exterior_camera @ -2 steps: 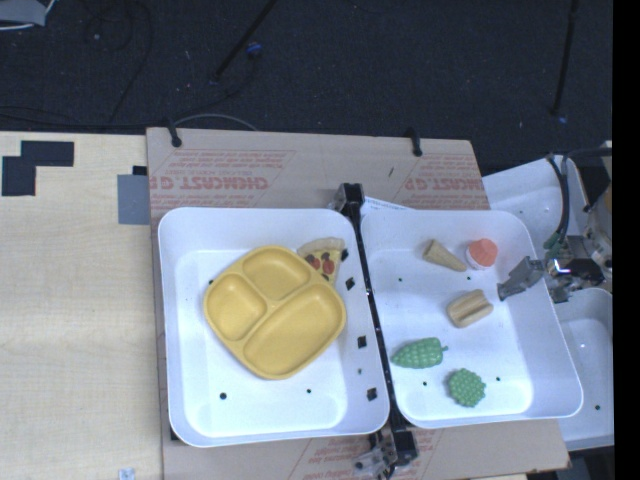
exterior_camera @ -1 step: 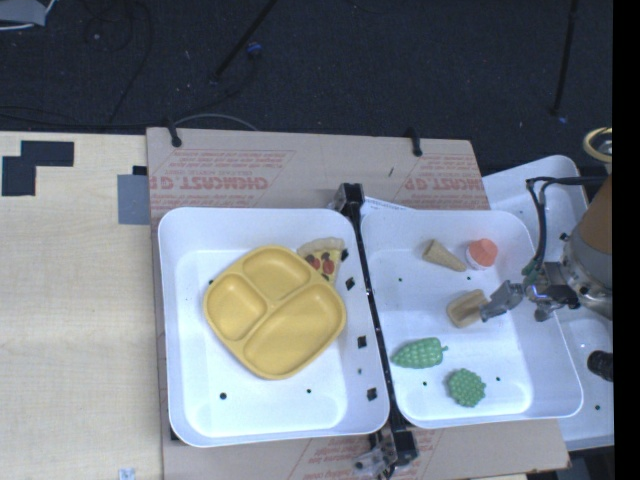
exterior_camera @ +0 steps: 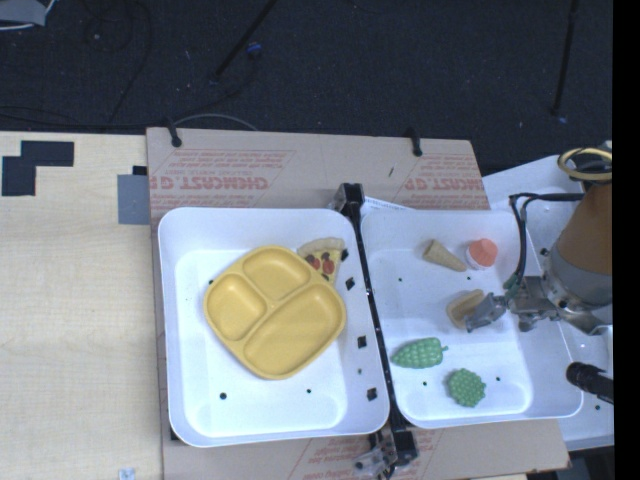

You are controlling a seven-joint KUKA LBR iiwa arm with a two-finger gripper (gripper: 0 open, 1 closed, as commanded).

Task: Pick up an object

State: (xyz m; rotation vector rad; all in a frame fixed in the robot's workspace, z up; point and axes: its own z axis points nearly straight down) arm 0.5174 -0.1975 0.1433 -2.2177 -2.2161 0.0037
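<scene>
My gripper (exterior_camera: 487, 314) reaches in from the right, low over the right bin (exterior_camera: 400, 268). It sits right beside a tan bread-like piece (exterior_camera: 462, 306), at that piece's right end; whether they touch is unclear. Also in this bin lie a tan cone (exterior_camera: 443, 255), a small orange-red round piece (exterior_camera: 482, 253), a green oblong piece (exterior_camera: 417, 353) and a green bumpy round piece (exterior_camera: 465, 387). In the left bin (exterior_camera: 185, 368) rests a yellow divided plate (exterior_camera: 275, 311) with a pizza-slice toy (exterior_camera: 322, 257) at its far right edge.
A black divider (exterior_camera: 367, 308) runs between the two bins. The grey arm with its orange band (exterior_camera: 590, 238) stands over the right bin's right rim. Cardboard (exterior_camera: 300, 173) lies under both bins, and a wooden bench top (exterior_camera: 70, 318) spreads to the left.
</scene>
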